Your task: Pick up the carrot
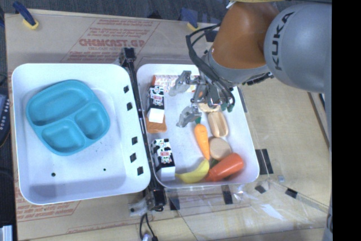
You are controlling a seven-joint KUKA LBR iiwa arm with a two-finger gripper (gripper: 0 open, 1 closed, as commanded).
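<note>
The orange carrot lies in the right bin, pointing toward the near side, with its thick end just below the lower fingertip. My gripper hangs over the middle of that bin, slightly up and left of the carrot. Its two grey fingers are spread apart, open, with nothing between them. The arm's orange band and grey wrist cover the bin's far right corner.
Around the carrot lie a bun, a round beige item, a red vegetable and a banana. Milk cartons and an orange block line the bin's left wall. A blue divided plate sits in the left bin.
</note>
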